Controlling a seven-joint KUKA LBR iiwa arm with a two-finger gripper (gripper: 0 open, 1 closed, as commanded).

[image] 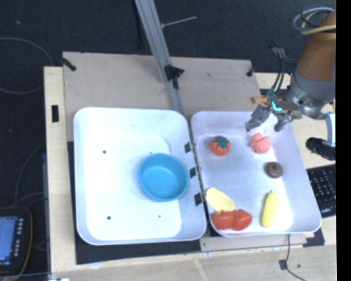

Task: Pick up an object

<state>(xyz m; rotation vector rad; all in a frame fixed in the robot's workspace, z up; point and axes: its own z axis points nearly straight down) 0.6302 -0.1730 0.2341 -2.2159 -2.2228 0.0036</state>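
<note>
A small pink object [260,143] is lying in the right bin [240,157] near its far right corner, apart from the other items.

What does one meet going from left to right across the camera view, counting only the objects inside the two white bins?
blue bowl → orange tomato → pink object → brown object

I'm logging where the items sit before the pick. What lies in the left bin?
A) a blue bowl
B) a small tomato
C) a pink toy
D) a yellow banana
A: the blue bowl rests in the left bin, while the banana, pink toy and tomato all lie in the right bin.
</note>
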